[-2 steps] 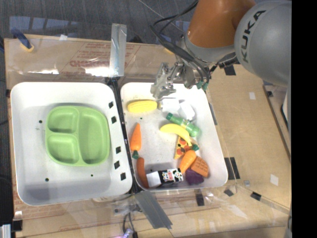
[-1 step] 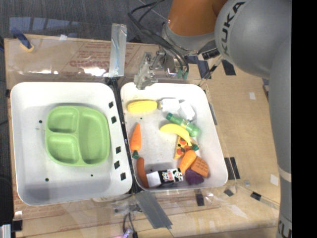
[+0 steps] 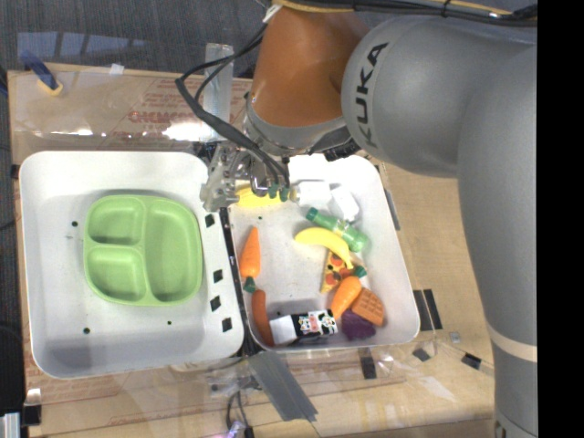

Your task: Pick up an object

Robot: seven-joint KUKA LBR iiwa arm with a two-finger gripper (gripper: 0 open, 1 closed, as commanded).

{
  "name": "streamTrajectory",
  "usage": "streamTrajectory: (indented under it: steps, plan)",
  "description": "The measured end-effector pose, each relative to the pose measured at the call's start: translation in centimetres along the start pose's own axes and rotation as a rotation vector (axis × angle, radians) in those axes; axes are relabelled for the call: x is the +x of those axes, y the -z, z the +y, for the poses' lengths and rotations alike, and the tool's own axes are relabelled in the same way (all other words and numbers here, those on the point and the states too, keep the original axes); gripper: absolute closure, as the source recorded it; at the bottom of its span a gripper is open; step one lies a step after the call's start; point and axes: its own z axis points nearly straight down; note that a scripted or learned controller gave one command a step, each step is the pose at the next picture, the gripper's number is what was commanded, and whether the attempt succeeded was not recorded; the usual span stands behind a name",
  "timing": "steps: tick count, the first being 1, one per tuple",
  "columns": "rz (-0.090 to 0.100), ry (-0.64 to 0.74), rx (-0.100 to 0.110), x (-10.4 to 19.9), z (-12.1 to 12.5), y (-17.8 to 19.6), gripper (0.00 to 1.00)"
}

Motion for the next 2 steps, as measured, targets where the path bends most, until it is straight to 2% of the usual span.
streamTrajectory:
  steps: [1,2]
  plan:
    - [-0.016,0.071,0.007,-0.7,-11.1,7.2,1.00]
    - [-0.004,0.284,0.001,-2.7,-2.4,3.6,1.00]
